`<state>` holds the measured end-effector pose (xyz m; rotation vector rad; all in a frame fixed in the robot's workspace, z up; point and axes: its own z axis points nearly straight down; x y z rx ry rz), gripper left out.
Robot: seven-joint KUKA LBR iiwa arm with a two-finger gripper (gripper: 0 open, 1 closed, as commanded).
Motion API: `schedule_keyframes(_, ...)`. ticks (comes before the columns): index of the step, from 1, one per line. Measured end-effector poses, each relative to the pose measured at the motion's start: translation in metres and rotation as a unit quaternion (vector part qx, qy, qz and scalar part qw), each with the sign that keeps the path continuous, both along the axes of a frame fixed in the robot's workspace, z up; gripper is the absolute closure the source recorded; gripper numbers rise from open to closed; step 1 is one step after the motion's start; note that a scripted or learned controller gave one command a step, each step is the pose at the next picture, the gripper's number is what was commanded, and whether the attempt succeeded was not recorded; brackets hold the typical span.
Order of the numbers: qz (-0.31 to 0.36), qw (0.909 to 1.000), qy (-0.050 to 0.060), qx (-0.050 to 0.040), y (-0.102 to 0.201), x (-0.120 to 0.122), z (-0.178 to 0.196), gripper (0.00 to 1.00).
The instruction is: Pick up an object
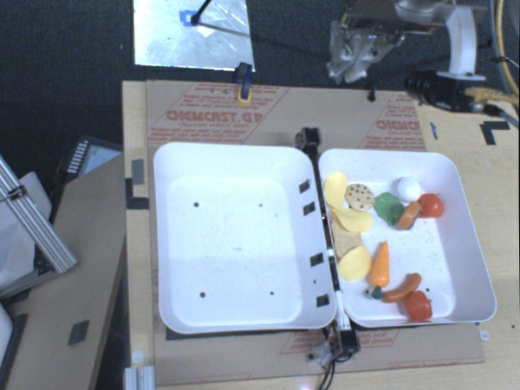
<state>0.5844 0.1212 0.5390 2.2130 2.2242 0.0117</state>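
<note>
The two-finger metal gripper (355, 70) is being held high beyond the far edge of the bench, at the top of the camera view, with nothing seen between its parts; whether it is open or closed cannot be told from this slant. No object is being carried. The toy food items are being kept in the right-hand shallow white plastic bin (467, 242), which is lying below and slightly to the right of the gripper in the picture, well apart from it. Nearest the gripper, a round speckled cookie (358, 195) is being flanked by a pale yellow chip-like slice (335, 188), with a small white ball (407, 188) just beyond. Farther from the tool, a tapered orange plastic carrot (379, 265) is lying with its long axis running roughly toward and away from the gripper, while an orange-brown sausage (402, 288) is angled across that line. The left-hand shallow white bin (175, 242) is sitting off to the tool's side. A descent toward the camera over the cluster is judged to be needed next.
</note>
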Motion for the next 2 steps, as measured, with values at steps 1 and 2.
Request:
schedule_keyframes(1,0.005,0.9999,0.012,-0.0019,0.104,-0.065,-0.146,1.00)
schedule_keyframes(2,-0.003,1.0000,0.002,-0.0009,0.061,-0.018,-0.129,1.00)
